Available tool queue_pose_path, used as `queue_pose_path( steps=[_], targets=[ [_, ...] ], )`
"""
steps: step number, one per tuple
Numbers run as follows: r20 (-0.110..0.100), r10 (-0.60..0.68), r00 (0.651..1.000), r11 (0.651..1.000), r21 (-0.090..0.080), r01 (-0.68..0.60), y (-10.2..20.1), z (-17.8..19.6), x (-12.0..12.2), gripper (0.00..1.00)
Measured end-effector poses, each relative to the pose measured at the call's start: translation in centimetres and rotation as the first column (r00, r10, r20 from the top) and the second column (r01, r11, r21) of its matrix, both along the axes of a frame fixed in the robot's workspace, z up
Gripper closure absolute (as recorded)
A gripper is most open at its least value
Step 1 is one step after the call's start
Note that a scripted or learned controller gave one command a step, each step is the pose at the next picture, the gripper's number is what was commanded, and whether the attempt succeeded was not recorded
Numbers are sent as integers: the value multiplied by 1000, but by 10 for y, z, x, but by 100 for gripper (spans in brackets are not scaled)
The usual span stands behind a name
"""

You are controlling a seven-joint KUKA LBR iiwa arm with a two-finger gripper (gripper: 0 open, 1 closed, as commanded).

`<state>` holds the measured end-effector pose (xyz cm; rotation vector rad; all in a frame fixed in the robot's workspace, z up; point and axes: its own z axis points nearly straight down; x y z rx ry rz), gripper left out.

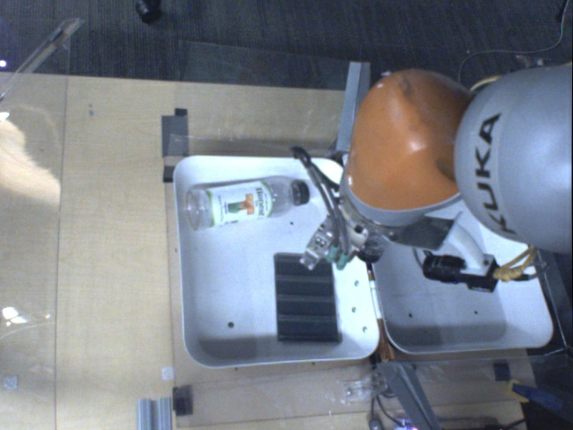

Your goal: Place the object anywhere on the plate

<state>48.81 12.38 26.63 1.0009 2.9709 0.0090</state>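
1. While the big grey and orange arm (421,150) fills the right of the frame, its gripper (329,247) sits near the middle, at the left bin's (192,267) right side.
2. Can't tell how the claw stands, too small and cluttered.
3. A clear bottle (243,202) lies on its side in that bin's upper part.
4. A black ridged block (306,298) lies flat just below the gripper.
5. The right bin (466,316) is partly under the arm.

Grey-and-orange arm (421,141) cut off at right edge, hiding the far part of right shallow white bin (466,325). Claw (333,247) small, blurred; finger state unclear. Clear plastic bottle's label (243,204) unreadable.
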Motion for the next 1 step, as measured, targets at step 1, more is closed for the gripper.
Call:
queue_pose_path(
  steps=[1],
  targets=[
    [-2,73,997,997,0,-73,92,63,-1,100]
  ],
)
